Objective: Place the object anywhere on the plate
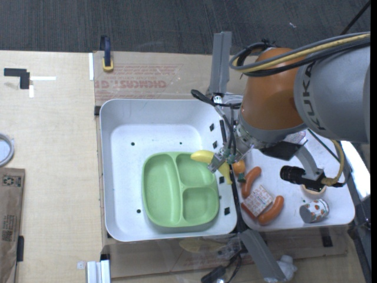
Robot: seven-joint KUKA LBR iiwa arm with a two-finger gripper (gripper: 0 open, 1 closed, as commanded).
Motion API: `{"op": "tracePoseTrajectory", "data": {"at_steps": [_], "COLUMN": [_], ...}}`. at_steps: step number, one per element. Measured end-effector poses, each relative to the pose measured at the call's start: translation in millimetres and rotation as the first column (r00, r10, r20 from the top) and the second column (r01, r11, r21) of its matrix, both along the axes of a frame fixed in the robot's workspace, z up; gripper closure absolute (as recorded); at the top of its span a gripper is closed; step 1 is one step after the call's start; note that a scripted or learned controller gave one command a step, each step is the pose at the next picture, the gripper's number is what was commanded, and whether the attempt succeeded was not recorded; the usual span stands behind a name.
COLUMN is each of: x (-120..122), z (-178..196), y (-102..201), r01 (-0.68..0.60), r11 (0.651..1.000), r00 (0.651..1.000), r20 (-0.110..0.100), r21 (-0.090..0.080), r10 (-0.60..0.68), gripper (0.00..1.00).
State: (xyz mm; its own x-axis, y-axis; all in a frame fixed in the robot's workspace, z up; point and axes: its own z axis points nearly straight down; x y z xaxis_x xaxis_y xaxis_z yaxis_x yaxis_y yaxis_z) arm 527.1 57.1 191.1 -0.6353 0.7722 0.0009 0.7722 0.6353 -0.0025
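Banana (202, 156), small and yellow, lies across the plate's rim at about one o'clock, half over the upper right compartment. Just beside it at three o'clock sits the gripper (222, 160); I cannot tell how far its fingers are spread or whether they hold the fruit. The green plate (171, 193) rests in the left bin (118, 158), with bare white floor at nine and twelve o'clock and little room toward the wall at three. In the right bin (339, 211) lie two sausages (251, 180), a wrapped packet (257, 200) and a small jar (314, 211).
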Motion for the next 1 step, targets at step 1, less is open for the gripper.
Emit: {"op": "tracePoseTrajectory", "data": {"at_steps": [1], "x": [0.1], "z": [0.0], "y": [-0.3], "r01": [0.001], "r11": [1.000], "r00": [1.000], "r20": [0.000], "r21": [0.000], "r10": [-0.001], "gripper": [0.00]}}
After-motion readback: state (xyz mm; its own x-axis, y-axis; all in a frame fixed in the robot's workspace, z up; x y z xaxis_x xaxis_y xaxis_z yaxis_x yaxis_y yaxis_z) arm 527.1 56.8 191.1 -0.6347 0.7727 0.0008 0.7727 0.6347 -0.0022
